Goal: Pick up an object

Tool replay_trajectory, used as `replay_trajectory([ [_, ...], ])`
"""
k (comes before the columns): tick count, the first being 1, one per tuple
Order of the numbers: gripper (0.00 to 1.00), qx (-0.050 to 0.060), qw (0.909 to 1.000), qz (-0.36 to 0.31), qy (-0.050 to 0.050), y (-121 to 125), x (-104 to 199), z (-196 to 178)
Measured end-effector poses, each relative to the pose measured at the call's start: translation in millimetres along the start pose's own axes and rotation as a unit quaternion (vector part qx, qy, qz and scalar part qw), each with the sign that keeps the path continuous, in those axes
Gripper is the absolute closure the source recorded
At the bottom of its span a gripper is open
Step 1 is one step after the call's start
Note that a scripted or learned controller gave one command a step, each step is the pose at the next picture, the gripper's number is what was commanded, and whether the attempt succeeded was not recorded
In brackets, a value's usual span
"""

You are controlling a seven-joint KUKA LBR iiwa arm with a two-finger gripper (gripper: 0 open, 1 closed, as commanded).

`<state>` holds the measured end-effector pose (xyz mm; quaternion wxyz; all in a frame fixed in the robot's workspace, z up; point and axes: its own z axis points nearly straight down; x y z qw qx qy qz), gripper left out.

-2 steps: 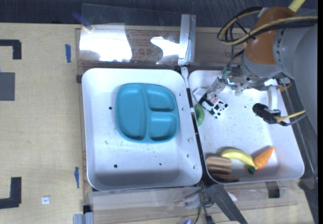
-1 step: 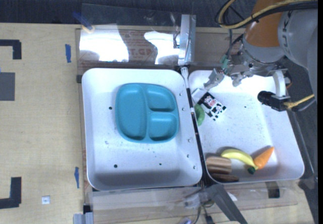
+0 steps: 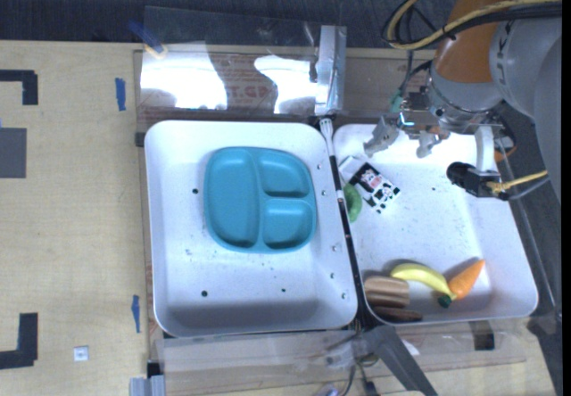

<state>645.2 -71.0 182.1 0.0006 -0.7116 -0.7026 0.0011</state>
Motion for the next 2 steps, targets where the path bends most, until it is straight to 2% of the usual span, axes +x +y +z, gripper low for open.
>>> replay_trajectory([
  [1,0.00,-0.007,0.9992,0.038,0.000,6.9,-31.0,61.2],
  [2,0.00,-0.002,0.9969,-0.079,-0.001,13.4,-20.1,-1.1],
])
